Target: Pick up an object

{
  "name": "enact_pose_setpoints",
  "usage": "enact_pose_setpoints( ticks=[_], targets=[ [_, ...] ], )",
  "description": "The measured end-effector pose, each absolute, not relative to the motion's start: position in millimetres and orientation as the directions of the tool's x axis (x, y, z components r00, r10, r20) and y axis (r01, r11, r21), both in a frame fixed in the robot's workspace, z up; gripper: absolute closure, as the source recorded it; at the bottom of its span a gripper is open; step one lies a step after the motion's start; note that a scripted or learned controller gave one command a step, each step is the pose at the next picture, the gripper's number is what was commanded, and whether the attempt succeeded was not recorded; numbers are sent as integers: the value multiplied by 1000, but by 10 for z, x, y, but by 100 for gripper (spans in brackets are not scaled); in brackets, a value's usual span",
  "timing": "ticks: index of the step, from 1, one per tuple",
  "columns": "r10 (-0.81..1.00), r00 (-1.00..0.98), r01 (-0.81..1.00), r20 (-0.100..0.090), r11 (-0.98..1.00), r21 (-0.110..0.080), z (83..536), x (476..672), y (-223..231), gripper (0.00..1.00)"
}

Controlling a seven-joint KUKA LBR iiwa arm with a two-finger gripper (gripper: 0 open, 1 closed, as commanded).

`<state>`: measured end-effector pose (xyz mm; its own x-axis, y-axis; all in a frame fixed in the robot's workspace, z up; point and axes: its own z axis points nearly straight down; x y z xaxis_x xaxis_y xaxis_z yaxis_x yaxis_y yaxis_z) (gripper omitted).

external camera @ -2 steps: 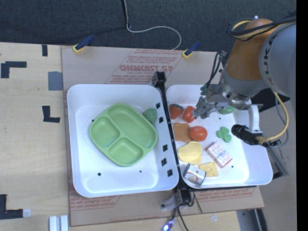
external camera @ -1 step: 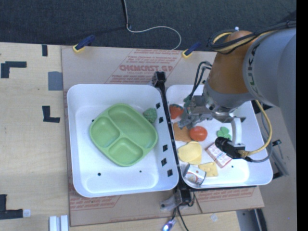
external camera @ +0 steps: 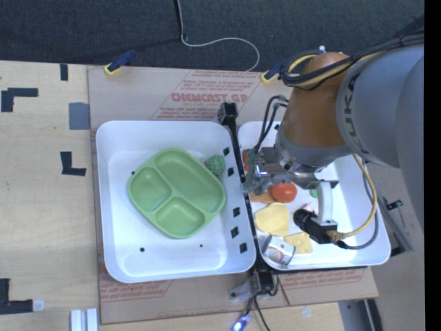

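Note:
My gripper (external camera: 260, 176) hangs low over the left part of the right bin (external camera: 372, 254), under the big orange-banded wrist. Just to its right and a little nearer the front lies a red tomato-like piece (external camera: 283, 192), very close to the gripper. A yellow piece (external camera: 271, 218) lies in front of that, and a smaller pale yellow wedge (external camera: 298, 242) sits near the bin's front. A shiny metal cup (external camera: 278, 252) lies at the front left corner. The arm hides most of the bin's back half.
The left bin (external camera: 114, 185) holds a green divided plate (external camera: 177, 193) and a small green broccoli-like piece (external camera: 216, 163) by the wall between the bins. That wall (external camera: 238, 185) runs right beside the gripper. Cardboard lies under both bins.

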<state>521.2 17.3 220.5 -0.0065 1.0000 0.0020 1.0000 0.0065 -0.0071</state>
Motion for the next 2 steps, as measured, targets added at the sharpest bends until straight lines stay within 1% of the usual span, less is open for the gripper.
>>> enact_pose_setpoints(
  ticks=[1, 2],
  targets=[
    [1000, -8, 1000, 1, 8, -8, 2302, 4925, 650, 100],
    [1000, -2, 1000, -2, 2, -9, 2125, 4959, 570, 100]
  ],
)
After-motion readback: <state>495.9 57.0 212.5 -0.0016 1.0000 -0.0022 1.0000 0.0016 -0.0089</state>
